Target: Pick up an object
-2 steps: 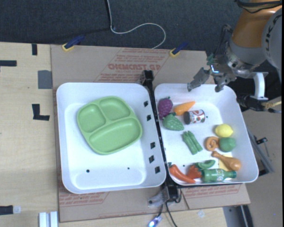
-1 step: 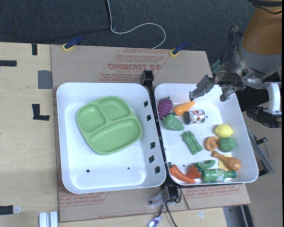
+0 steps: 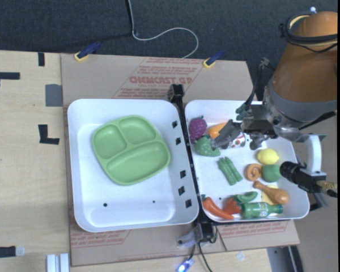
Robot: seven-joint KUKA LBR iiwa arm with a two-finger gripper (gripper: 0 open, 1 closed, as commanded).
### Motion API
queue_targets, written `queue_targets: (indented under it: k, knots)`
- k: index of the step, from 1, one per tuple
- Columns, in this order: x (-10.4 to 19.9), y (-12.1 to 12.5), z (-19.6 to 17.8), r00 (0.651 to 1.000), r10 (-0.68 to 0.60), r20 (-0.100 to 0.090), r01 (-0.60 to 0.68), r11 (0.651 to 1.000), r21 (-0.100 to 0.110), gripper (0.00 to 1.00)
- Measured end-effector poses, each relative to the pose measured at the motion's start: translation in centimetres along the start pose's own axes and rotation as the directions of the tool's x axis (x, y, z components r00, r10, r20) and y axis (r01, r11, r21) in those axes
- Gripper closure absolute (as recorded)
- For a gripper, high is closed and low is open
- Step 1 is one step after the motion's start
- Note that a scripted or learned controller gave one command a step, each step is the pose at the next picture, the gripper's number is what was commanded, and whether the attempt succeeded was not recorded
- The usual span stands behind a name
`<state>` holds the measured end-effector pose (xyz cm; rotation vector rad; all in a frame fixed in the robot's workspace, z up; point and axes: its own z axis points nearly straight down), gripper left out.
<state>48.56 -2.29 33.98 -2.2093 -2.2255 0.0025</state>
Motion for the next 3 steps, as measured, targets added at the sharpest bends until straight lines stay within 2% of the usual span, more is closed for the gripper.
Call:
queue_targets:
  k: [1, 2, 3]
  knots:
    - [-0.3, 0.3, -0.9, 1.000, 0.003, 0.003, -0.003, 1.000, -0.002, 1.00]
    - [7.7, 0.7, -6.3, 1.000, -0.003, 0.001, 0.003, 1.000, -0.009, 1.00]
    - [8.0, -0.2, -7.4, 1.000, 0.004, 0.003, -0.004, 1.000, -0.005, 1.00]
